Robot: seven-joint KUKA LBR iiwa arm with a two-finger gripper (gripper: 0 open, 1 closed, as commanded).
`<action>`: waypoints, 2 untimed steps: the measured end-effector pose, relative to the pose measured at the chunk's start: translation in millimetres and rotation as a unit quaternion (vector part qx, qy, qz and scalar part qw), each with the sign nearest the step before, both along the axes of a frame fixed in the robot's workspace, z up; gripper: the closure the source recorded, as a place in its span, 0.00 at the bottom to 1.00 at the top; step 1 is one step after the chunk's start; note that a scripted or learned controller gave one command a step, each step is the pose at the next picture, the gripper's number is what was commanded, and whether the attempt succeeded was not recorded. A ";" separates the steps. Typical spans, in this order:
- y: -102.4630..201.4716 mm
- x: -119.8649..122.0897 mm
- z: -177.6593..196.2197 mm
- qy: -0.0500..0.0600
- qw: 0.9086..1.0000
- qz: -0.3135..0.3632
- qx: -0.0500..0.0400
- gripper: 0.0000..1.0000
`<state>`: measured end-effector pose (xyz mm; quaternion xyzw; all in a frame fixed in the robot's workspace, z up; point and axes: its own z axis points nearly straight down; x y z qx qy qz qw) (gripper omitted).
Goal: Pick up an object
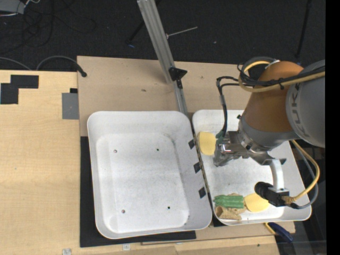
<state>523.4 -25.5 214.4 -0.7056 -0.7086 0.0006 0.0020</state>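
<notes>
item: gripper [222, 154] hanging low in the right bin [281, 217] just beside a yellow object [206, 142] near the left wall, jaw state impossible to tell, likely lining up a grasp, while green [229, 200], tan [229, 212] and yellow pieces [256, 202] are lying along the front edge.

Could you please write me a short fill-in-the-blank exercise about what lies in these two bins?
1. The gripper is over the ___ bin.
2. The yellow object beside the gripper lies against that bin's ___ wall.
3. The green object lies near the bin's ___ edge.

Missing words: right; left; front
</notes>
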 end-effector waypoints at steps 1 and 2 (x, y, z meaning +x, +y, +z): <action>51.0 1.5 -7.0 0.001 1.000 0.000 0.000 1.00; 103.4 1.9 -5.3 0.000 1.000 0.000 0.000 1.00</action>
